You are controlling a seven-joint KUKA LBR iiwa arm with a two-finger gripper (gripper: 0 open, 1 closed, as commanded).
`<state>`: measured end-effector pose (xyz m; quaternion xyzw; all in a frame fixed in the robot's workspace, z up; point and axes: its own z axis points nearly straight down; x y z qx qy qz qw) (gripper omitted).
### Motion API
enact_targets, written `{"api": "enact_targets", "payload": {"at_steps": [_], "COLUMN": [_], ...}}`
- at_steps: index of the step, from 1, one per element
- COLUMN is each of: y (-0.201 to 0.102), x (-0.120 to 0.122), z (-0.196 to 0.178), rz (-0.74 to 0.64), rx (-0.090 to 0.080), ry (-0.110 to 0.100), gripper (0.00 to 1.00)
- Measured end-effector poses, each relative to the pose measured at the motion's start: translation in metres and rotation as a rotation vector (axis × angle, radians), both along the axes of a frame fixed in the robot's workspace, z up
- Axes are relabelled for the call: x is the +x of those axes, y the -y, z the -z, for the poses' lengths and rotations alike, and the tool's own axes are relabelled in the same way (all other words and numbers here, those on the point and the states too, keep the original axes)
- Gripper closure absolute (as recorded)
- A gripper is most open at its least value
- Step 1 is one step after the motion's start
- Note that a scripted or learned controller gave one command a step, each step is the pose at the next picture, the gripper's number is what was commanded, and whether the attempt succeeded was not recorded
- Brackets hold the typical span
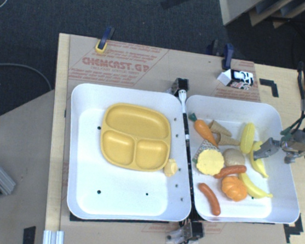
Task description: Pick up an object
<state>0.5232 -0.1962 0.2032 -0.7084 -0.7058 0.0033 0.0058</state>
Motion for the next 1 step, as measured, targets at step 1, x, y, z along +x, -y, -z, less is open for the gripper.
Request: {"api": "enact_targets", "payload": {"at_steps": [1], "y": [-0.0002], "x": [0.0031], "z": [-0.0064], "rz": [-0.003], "rx": [-0.003], "ry": [0.013], "gripper": [0.0]}}
